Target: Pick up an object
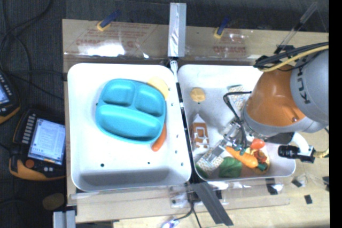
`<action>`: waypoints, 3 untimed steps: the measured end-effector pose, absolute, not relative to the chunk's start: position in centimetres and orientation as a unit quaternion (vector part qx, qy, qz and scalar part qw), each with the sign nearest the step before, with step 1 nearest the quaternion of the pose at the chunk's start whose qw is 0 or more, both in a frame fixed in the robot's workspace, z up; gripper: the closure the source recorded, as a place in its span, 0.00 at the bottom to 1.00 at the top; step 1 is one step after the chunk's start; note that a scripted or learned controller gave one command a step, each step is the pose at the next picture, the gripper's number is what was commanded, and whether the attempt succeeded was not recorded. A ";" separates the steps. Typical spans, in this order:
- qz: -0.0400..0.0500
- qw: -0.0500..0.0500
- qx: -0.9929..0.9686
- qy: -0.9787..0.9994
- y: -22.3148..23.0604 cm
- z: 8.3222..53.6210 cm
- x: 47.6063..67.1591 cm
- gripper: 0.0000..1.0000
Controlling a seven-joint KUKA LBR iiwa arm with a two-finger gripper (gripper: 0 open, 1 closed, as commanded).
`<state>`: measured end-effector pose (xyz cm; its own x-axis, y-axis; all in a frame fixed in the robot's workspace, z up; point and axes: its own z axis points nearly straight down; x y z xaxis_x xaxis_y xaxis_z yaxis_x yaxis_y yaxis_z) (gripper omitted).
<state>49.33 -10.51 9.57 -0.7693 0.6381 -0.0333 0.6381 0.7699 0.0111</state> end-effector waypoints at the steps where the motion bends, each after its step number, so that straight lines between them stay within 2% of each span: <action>1: 0.006 0.007 0.525 0.851 -17.9 9.4 49.1 0.00; 2: -0.002 0.000 0.657 0.754 -20.5 14.8 48.4 0.00; 3: 0.002 0.006 0.748 0.663 -18.2 9.0 48.7 0.00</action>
<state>48.70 -18.25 8.96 0.1204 0.9927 -0.0054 0.9927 -0.1203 0.0107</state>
